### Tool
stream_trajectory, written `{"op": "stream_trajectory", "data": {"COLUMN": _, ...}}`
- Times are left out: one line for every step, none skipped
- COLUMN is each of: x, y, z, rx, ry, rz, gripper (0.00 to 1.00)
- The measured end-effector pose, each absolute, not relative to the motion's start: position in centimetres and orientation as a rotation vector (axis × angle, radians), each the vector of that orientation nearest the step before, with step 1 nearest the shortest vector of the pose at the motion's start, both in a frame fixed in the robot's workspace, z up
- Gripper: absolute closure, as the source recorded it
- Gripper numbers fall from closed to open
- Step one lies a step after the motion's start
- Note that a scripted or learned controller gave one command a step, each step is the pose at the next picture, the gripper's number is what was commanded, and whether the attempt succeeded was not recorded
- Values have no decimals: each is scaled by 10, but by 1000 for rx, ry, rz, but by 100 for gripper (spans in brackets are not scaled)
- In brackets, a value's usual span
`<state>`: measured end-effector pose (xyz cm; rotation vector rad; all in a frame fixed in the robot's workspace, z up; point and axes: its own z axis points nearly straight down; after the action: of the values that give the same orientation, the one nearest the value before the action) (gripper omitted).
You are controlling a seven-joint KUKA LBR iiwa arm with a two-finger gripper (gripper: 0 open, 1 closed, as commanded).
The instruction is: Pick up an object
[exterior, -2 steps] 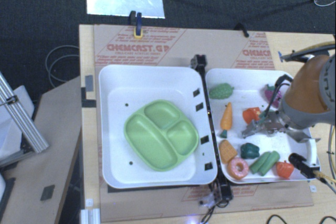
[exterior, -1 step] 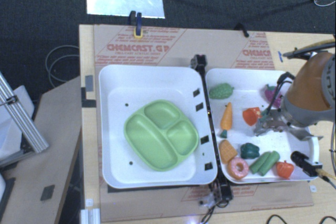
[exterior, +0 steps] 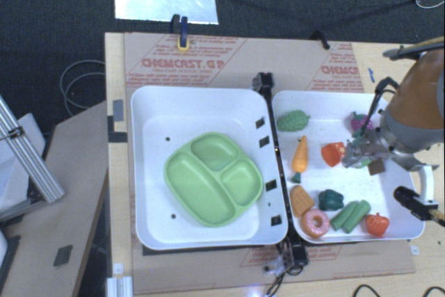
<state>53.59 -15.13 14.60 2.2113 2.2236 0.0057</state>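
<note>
Over the right bin [exterior: 410,233] my claw [exterior: 356,155] hangs low beside the red pepper [exterior: 333,152], grip state unreadable, so closing off-centre could nudge it toward the carrot [exterior: 300,154].

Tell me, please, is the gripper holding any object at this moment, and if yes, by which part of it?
It cannot be told. The gripper is low in the right bin, beside the red pepper, but no object is visible between its fingers.
</note>
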Motion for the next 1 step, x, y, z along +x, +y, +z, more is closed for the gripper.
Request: {"op": "stream_trajectory", "data": {"x": 532, "y": -142, "z": 201, "rx": 2212, "ry": 2225, "rz": 5, "gripper": 100}}
